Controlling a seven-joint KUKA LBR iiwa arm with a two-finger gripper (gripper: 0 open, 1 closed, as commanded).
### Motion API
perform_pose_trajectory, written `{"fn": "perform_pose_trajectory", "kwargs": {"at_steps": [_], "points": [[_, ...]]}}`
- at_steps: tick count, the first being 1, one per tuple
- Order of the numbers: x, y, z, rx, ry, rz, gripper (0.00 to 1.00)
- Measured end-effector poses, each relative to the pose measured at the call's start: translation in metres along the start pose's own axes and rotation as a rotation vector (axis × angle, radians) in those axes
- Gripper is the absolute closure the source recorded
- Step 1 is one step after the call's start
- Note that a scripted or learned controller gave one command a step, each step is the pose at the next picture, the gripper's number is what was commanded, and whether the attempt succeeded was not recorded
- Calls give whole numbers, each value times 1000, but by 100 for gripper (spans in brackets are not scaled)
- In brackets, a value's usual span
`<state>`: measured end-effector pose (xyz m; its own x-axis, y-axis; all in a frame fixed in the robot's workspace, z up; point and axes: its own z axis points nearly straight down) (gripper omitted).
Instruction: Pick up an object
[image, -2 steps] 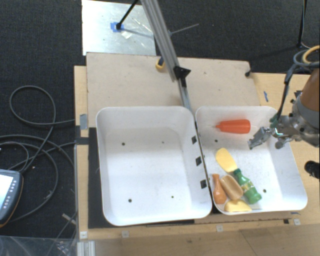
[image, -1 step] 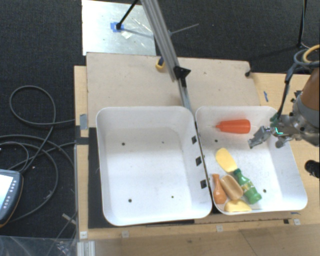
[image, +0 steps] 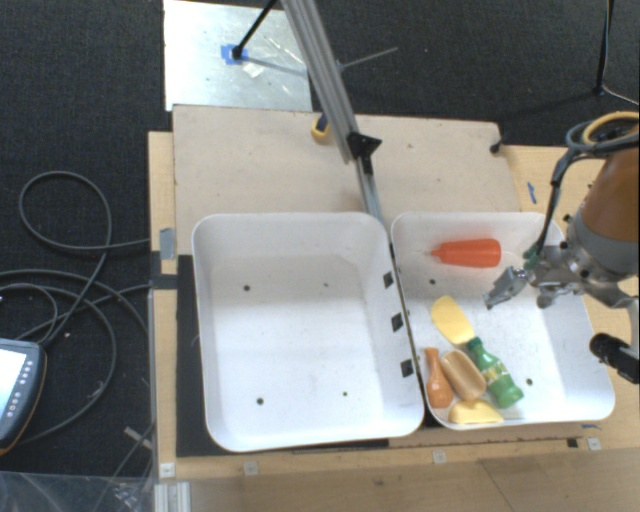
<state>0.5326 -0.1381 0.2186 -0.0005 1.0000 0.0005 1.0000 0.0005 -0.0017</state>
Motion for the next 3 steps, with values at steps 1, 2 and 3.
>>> {"fn": "perform_pose_trajectory", "kwargs": {"at_steps": [1,2,3], "points": [[4,10,54,1,0,0,0],[-1,16,99,0,0,0,0],[-2,17,86,-5,-1,-1,100]]}}
